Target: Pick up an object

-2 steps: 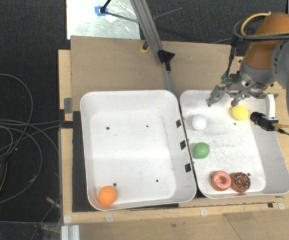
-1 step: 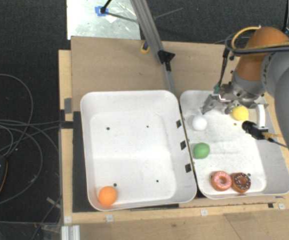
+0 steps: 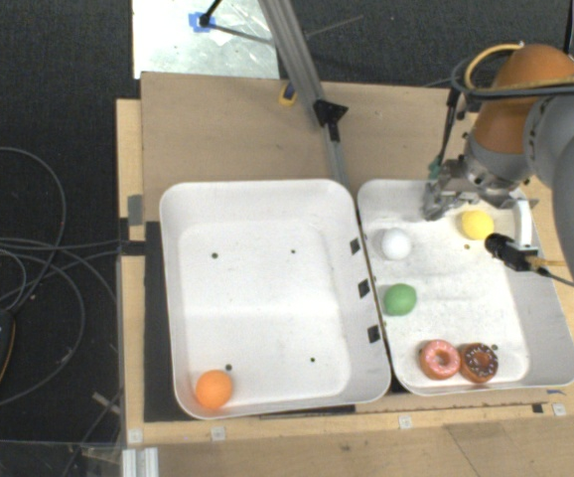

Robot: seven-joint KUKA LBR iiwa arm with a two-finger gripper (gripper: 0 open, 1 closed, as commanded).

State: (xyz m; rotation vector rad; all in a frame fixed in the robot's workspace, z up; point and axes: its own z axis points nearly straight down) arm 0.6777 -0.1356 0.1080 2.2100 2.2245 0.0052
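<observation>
The right bin [image 3: 545, 311] holds a yellow ball [image 3: 477, 225] at its back right. A white ball [image 3: 395, 244] and a green ball [image 3: 399, 299] lie near its left wall. A pink donut [image 3: 439, 359] and a chocolate donut [image 3: 480, 363] sit side by side at the front. My gripper [image 3: 472, 230] hangs low over the back right corner, open. One finger stands left of the yellow ball and the other right of it. The ball lies between them with a gap on each side.
An orange ball [image 3: 214, 389] rests in the front left corner of the left bin [image 3: 257, 207]. A grey pole [image 3: 302, 58] slants across the bench behind the bins. Cables lie on the floor at the left.
</observation>
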